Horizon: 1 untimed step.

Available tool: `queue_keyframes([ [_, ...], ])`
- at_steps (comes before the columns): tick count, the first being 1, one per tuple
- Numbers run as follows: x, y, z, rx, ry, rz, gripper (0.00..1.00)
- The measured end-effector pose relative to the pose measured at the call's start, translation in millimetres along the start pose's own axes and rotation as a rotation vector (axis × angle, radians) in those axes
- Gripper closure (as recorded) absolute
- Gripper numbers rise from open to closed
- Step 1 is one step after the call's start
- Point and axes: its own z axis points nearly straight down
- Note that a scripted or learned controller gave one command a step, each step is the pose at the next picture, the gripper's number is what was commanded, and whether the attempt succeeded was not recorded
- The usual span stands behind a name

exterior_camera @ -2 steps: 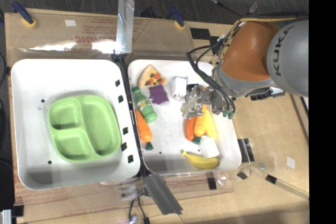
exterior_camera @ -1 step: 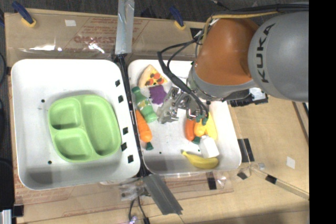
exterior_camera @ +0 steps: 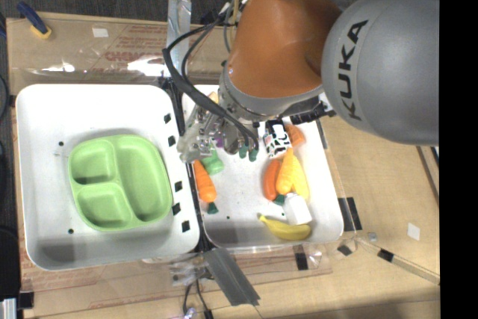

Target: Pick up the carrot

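An orange carrot (exterior_camera: 205,185) lies along the left wall of the right bin (exterior_camera: 246,231), its green end pointing toward the front. My gripper (exterior_camera: 218,144) hangs just above and behind the carrot's far tip, under the orange wrist band. A small green piece (exterior_camera: 212,163) sits right below the gripper, touching the carrot's top end. A second orange, carrot-like piece (exterior_camera: 271,178) lies in the middle of the bin beside a yellow corn cob (exterior_camera: 293,173). The arm hides the rear part of the bin.
A banana (exterior_camera: 285,229) and a white object (exterior_camera: 298,208) lie near the right bin's front edge. A black-and-white patterned item (exterior_camera: 278,143) and an orange piece (exterior_camera: 296,135) peek out under the arm. The left bin (exterior_camera: 37,160) holds a green divided plate (exterior_camera: 119,181).
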Motion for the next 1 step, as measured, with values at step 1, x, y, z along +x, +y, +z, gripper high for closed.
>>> queue_keyframes([
  [1, 18.2, -93.7, 10.8, 0.003, 0.008, -0.301, 1.00],
])
